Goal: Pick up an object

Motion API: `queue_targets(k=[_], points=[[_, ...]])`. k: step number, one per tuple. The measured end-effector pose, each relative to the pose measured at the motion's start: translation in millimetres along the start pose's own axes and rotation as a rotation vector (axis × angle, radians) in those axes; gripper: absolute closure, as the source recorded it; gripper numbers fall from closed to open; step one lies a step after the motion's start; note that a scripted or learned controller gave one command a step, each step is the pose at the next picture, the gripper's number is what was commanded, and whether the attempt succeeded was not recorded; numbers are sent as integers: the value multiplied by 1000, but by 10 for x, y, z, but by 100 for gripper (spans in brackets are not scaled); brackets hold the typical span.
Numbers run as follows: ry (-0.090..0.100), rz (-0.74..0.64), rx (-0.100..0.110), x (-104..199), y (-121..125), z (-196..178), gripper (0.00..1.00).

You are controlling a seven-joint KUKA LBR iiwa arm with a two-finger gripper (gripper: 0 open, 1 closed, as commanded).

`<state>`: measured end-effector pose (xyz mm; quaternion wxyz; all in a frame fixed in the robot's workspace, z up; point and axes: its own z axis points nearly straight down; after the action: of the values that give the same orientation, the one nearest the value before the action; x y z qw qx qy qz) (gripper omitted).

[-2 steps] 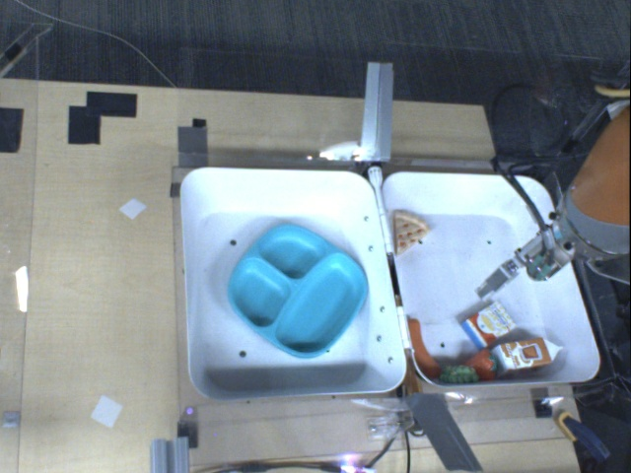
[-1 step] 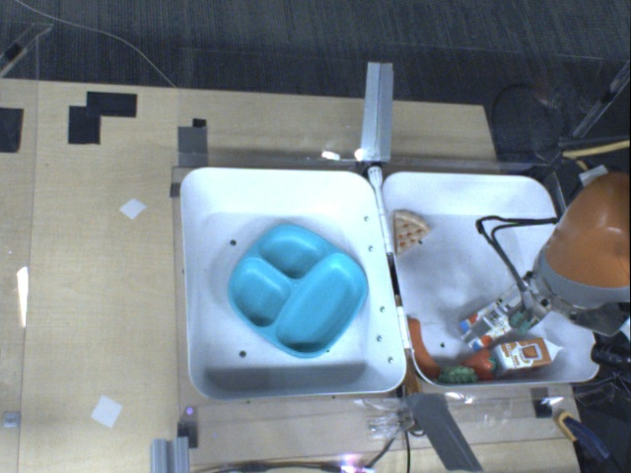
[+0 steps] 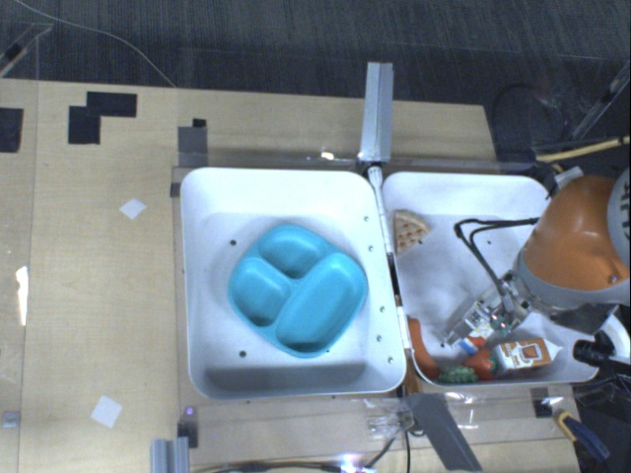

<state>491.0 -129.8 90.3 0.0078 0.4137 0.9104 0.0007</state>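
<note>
Camera view, counted:
- two white bins on the desk
- left bin: one blue three-compartment tray
- right bin: one waffle-patterned wedge far; a small carton, red and green pieces near
- one tool above those; grip state unclear

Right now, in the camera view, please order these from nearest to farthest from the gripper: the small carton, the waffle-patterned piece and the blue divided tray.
1. The small carton, just right of the gripper, low in the right bin.
2. The waffle-patterned piece, at that bin's upper left corner.
3. The blue divided tray, in the middle of the left bin.
</note>
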Motion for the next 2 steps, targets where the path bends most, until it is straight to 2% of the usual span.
queue_targets(k=[1,2], points=[[8,-312,1,-569,296,-574,0],[6,-202,1,-671,364,-1622,0]])
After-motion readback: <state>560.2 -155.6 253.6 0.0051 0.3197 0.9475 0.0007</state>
